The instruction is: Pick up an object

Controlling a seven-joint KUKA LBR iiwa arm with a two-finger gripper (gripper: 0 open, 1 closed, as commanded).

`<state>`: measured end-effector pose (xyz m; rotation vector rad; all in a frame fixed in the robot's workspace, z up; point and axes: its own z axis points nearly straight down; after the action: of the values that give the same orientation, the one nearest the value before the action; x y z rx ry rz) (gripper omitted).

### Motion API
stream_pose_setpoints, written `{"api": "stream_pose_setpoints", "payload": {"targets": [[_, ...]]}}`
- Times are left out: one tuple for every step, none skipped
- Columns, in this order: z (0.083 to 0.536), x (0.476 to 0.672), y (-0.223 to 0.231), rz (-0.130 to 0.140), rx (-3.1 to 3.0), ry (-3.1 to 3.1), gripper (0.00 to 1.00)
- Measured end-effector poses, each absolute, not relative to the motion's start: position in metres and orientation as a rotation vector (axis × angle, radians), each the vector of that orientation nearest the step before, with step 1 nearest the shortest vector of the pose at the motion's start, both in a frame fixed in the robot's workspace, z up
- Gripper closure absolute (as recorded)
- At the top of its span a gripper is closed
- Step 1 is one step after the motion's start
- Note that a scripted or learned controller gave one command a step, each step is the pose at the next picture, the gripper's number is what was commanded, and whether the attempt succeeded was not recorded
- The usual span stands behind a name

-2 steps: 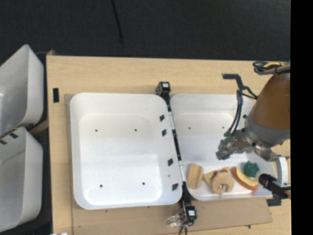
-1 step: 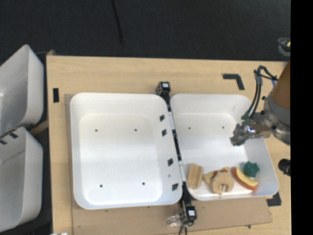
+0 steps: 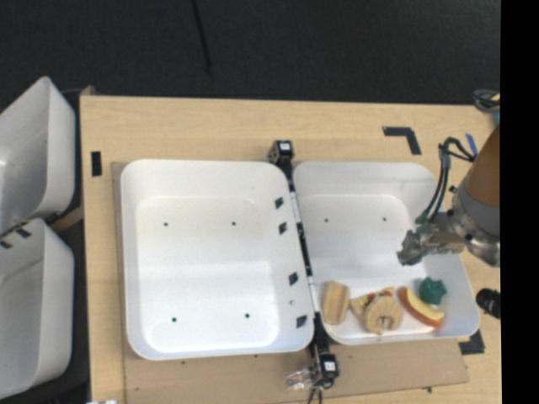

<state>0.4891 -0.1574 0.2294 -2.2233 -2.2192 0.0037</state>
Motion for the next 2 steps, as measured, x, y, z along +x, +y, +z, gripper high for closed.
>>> {"api": "stream_pose_setpoints", "payload": {"targets": [[0.307, 0.491, -0.116, -0.009, -2.219, -2.235, 1.0], [0.203, 0.488, -0.135, 0.007, -2.22, -2.216, 1.0]]}}
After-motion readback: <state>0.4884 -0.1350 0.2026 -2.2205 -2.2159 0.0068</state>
